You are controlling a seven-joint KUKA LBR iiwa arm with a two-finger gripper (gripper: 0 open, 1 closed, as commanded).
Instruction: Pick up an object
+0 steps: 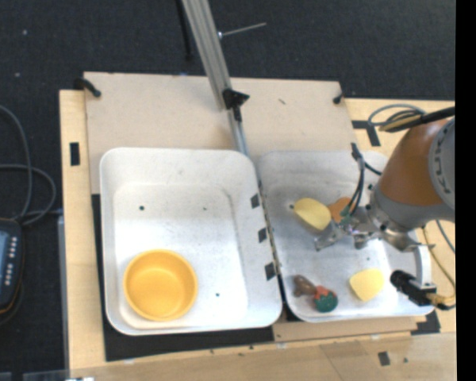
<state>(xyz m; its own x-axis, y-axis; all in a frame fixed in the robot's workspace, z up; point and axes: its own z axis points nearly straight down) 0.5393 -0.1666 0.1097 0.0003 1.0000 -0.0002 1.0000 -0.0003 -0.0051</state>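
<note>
While the arm (pixel 416 177) reaches in from the right edge of the frame, its jaws (pixel 343 230) sit low in the right bin (pixel 279 173), at mid-height of the frame. Jaw state: cannot tell; the metal parts blur together from this angle.

Nearest object: pale yellow piece (pixel 311 212), just left of the jaws and slightly above them, close to touching or touching. An orange piece (pixel 340 208) shows directly behind the jaws, partly hidden by them, beside the pale yellow piece's right edge. Nothing is seen between the jaws.

Other contents of right bin: a yellow block (pixel 366 284) lower right of the jaws, apart from them; a brown item (pixel 304 285) and a small red-and-green item (pixel 325 299) close together near the bin's lower edge, possibly touching.

Left bin (pixel 127 173): yellow bowl (pixel 160 284) in its lower left corner, upright, well apart from the arm.

Both bins rest on the counter (pixel 75 213). A slanted metal rail (pixel 210 50) crosses the upper centre of the frame, ending above the gap between bins.
</note>
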